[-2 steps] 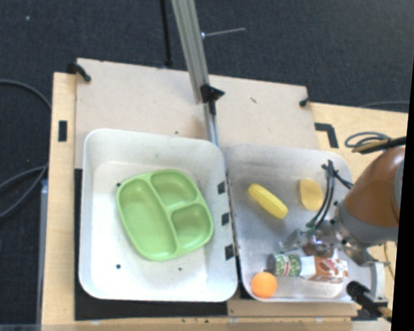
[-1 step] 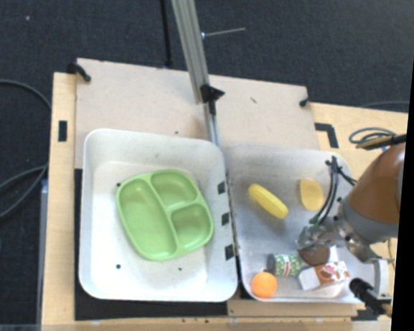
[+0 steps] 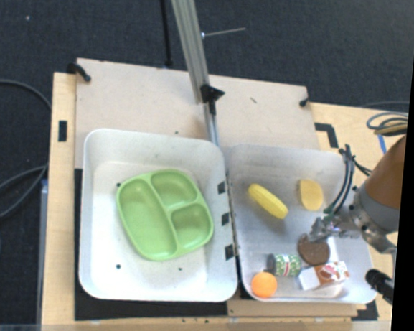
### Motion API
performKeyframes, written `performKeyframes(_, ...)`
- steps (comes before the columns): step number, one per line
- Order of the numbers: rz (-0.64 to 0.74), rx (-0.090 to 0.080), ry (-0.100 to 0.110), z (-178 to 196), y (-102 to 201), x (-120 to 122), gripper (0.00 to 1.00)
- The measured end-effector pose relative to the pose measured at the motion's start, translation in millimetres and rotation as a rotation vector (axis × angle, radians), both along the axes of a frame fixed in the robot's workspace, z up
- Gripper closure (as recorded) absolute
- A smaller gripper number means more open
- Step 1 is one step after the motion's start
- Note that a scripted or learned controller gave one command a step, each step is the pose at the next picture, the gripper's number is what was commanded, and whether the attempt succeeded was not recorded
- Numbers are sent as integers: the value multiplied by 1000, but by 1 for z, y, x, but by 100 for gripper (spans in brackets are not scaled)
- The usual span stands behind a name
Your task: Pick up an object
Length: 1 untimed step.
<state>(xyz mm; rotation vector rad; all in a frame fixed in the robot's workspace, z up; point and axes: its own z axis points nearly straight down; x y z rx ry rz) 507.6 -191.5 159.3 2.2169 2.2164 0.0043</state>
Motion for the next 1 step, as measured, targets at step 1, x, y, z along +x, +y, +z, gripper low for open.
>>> performKeyframes(1,3,0,0,44,-3,1,100)
